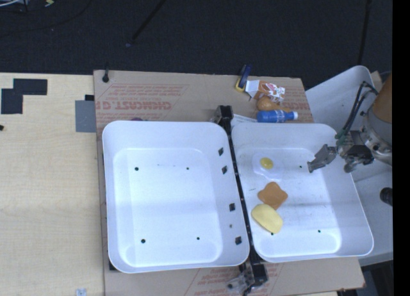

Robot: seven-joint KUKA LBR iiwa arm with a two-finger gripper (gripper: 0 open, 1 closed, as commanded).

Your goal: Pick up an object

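Note:
The right bin point(346, 237) holds three small things. A white fried-egg toy point(266, 164) with a yellow yolk lies near its middle. Below it sits an orange-brown toast-like piece point(273, 195), which touches a yellow lemon-shaped object point(267, 218). My gripper point(336, 161) hangs over the bin's right side, to the right of the egg toy and apart from it. Its two grey fingers are spread open with nothing between them.
The left bin point(166, 259) lies beside the right one, with black clips along the shared rim. Behind the bins on the cardboard lie a blue bottle point(277, 116), a brown object point(266, 103), a red-and-white packet point(271, 89) and a blue-yellow tool point(243, 78).

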